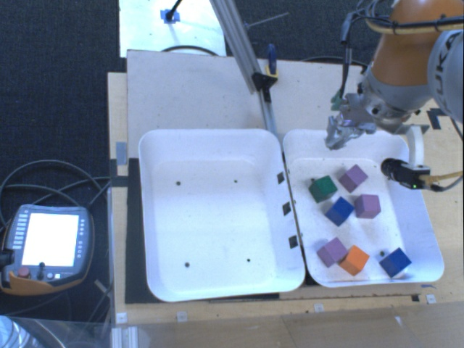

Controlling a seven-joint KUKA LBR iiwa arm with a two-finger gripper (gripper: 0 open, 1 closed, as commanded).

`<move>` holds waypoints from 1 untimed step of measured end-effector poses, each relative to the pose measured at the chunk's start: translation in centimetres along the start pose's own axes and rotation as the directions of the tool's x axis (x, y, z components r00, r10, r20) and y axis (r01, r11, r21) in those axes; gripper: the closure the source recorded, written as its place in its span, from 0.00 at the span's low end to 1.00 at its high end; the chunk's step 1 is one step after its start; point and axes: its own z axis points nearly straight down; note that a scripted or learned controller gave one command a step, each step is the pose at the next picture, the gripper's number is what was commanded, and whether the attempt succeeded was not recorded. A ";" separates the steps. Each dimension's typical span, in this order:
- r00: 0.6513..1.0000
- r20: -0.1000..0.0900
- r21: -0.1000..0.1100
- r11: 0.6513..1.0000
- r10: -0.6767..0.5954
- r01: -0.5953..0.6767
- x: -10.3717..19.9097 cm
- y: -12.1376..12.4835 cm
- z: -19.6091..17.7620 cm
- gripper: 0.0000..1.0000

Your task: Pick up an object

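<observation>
The claw point(339, 138) hangs above the right bin's point(428, 230) far edge, grip state unclear, green cube point(322, 188) nearest.

Evenly and brightly lit from above; slight glare on the white bins point(217, 147), soft short shadows beside the blocks point(339, 210). Moderately sharp, mildly grainy, no marked edge distortion.
</observation>
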 end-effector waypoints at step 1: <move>1.000 0.000 0.000 1.000 0.000 0.000 5.6 -1.0 1.8 1.00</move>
